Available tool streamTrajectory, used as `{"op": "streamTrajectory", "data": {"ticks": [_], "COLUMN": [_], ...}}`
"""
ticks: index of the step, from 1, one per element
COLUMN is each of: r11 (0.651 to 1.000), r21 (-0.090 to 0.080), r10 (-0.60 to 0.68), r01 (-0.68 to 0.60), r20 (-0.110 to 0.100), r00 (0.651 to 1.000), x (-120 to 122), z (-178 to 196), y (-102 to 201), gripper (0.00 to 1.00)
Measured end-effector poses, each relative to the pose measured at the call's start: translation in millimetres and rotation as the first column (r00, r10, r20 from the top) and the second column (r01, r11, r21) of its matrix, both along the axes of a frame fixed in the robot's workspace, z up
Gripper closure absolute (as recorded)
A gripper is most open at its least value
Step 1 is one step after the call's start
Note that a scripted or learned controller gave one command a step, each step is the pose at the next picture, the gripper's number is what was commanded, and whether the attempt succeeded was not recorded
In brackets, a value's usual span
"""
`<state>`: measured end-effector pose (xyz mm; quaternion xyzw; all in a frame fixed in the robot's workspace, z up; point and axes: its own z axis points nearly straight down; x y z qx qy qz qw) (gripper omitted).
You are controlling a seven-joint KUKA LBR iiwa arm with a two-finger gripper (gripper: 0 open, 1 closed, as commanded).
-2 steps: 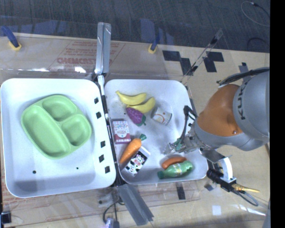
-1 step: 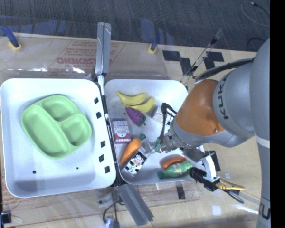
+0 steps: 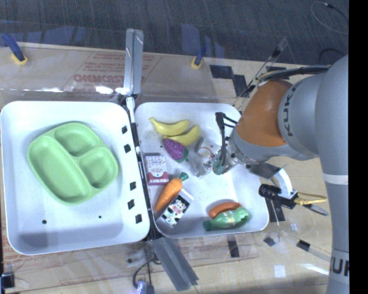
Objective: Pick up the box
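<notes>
Two white bins [image 3: 12,164]. A light green plate [image 3: 72,160]; yellow bananas [image 3: 175,129]; a purple eggplant [image 3: 175,149]; a red box [image 3: 156,167]; an orange carrot [image 3: 168,193]; a grey arm [image 3: 313,118] with an orange band [image 3: 264,118].

The wooden bench [image 3: 55,66] carried two shallow white bins, the left bin [image 3: 12,182] and right bin [image 3: 257,216] touching side by side, with scissors [image 3: 306,202] lying beside the right one.

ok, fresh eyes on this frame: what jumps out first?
The grey arm with its orange band fills the right side, its gripper low in the right bin amid toy food: bananas, a carrot, an eggplant. The small red box lies near that bin's left wall. In the left bin sits a green divided plate.
</notes>
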<state>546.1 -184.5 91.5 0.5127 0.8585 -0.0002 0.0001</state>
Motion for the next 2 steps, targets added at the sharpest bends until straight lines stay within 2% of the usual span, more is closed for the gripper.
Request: {"op": "streamTrajectory", "data": {"ticks": [1,2], "r11": [1.000,1.000], "r21": [0.000,-0.009], "r10": [0.000,0.004], "r01": [0.000,-0.004], "r20": [0.000,0.006], "r00": [1.000,1.000], "x": [0.0,-8.0], "z": [0.0,2.6], "y": [-0.1,79.1], "gripper": [0.00,0.00]}}
